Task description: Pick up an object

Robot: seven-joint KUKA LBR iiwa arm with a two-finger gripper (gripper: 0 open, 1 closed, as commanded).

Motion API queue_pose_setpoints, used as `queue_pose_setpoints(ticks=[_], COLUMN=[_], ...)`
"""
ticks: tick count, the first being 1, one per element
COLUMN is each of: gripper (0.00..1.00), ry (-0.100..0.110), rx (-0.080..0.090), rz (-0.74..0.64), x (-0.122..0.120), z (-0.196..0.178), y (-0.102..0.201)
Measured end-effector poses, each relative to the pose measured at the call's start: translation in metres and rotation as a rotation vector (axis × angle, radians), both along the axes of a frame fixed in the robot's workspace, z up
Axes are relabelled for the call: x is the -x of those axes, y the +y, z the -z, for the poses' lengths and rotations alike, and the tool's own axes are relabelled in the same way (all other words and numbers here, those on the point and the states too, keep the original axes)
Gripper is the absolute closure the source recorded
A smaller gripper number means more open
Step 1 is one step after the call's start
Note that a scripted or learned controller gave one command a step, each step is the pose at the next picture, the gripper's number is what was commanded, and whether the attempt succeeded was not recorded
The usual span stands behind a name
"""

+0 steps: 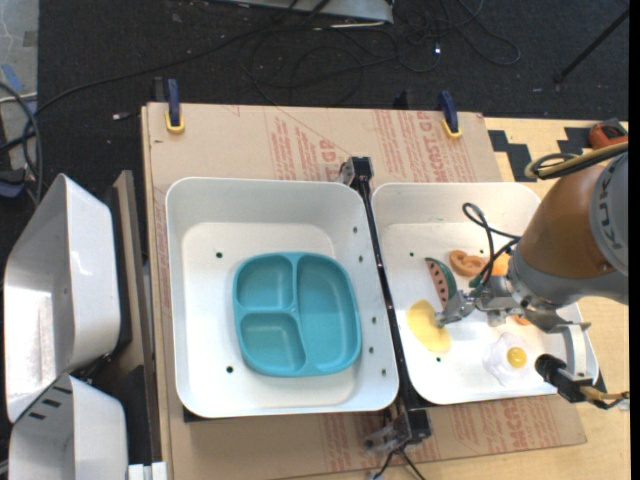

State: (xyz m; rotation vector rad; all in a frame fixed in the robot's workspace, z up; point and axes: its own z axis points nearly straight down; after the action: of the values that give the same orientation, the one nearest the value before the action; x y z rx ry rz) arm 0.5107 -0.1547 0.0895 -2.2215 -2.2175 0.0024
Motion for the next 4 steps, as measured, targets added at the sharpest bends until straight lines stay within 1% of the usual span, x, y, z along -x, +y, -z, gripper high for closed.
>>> queue_pose_setpoints(ticks=[1, 2, 3, 4], gripper=[1.0, 1.0, 1.0, 1.0], ry=[-0.003, -0.006, -0.009, -0.003], rx=[0.001, 0.002, 0.003, 0.001], rz=[0.001, -0.004, -0.005, -0.002], x=[-0.001, 0.007, 0.008, 0.007], z=[-0.012, -0.064, -0.127, -0.121], y=[0.0, 0.005, 0.002, 0.002])
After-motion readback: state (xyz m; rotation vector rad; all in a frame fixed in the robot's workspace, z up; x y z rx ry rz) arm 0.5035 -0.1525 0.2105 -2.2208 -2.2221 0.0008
